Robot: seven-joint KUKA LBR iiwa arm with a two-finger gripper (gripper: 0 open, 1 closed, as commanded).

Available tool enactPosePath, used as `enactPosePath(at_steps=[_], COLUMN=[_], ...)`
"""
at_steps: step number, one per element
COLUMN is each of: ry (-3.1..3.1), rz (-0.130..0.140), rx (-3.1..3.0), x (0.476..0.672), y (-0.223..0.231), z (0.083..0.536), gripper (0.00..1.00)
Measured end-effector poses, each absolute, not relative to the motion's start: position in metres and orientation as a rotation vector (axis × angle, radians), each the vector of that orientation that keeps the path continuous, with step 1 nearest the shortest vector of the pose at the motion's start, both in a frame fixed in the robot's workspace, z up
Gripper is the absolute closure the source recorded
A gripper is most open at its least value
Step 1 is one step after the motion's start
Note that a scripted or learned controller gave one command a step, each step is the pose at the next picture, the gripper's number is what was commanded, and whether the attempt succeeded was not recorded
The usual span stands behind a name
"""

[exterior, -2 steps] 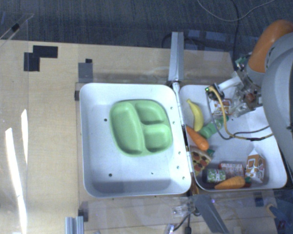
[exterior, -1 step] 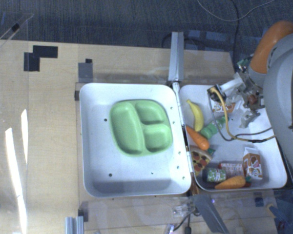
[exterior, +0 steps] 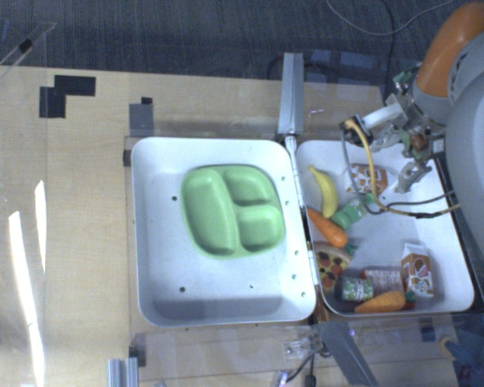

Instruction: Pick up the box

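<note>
In the right-hand half of the bench, the grey arm with an orange band (exterior: 460,63) reaches in over the far corner of the right shallow white bin (exterior: 452,240). Beside it is the left shallow white bin (exterior: 153,216), holding a green moulded plastic tray with three compartments (exterior: 232,210). The two-finger gripper (exterior: 403,156) hangs over the far part of the right bin, trailing a yellow cable; whether it is open or closed cannot be told from this slant. Two candidate boxes:

(a) A small orange-and-white printed carton (exterior: 361,179), just beside the gripper on its left-bin side and partly crossed by the cable, long axis unclear.
(b) A small white-and-brown carton (exterior: 417,271), well apart in the near corner, standing roughly upright.

Carton (a) looks the nearer target, calling for a short shift toward the bin divider before descent.

Neighbours likely to crowd the approach:
- yellow banana (exterior: 324,190)
- orange carrot (exterior: 327,229)
- small green object (exterior: 351,214) between them

Along the near wall:
- dark wrapped packet (exterior: 373,284)
- second orange carrot (exterior: 381,301)
- flat printed pack (exterior: 331,266)
</note>
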State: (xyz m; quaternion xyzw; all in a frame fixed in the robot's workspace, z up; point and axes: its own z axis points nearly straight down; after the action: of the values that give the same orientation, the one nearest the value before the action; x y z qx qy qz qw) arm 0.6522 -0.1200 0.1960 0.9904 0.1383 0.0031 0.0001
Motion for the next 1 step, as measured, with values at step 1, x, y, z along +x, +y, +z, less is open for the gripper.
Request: enactPosePath(at_steps=[1], ry=[0.411], rz=[0.008], rx=[3.114], x=[0.6507], y=[-0.144], z=[0.0968], gripper=[0.0])
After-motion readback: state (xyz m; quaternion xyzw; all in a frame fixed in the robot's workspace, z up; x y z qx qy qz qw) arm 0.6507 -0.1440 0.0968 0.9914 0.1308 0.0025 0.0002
